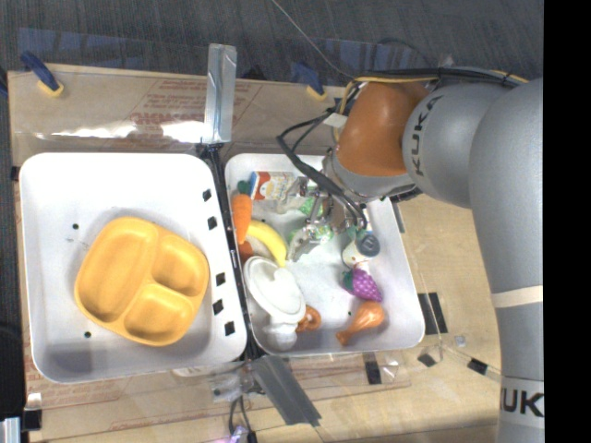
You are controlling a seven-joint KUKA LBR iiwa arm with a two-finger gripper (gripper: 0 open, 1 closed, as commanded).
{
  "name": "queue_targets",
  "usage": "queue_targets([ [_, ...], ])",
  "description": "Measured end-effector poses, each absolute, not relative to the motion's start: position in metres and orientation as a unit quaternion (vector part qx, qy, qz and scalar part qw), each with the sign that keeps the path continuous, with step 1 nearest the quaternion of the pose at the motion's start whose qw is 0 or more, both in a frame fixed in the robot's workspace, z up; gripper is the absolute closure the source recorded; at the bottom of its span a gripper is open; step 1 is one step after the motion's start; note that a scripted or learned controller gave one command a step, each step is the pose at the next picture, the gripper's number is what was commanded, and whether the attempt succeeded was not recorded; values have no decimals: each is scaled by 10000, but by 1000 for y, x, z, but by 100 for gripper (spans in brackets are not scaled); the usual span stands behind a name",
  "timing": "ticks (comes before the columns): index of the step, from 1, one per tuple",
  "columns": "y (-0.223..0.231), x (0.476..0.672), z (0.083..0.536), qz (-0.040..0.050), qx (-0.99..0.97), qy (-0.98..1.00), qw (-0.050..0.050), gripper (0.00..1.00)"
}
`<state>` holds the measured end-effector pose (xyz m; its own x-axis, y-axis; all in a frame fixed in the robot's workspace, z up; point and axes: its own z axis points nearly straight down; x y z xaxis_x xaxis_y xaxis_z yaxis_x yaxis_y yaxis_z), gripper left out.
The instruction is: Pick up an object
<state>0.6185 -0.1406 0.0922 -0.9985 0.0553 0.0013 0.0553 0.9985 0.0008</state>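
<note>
The pincer [319, 218] hangs low in the right bin [399, 275], over the banana [267, 240] and carrot [241, 218] near its far-left corner; I cannot tell its grip.

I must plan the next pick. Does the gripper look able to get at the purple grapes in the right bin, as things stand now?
Probably yes. The purple grapes lie uncovered in the right bin, and the gripper hangs over that same bin, close by. The chicken leg crowds them a little.
</note>
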Motion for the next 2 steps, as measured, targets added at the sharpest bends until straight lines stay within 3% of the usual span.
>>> queue_targets([
  [1,-93,597,95,11,-152,-9999,-30,0],
  [2,-143,567,103,4,3,-10000,4,0],
])
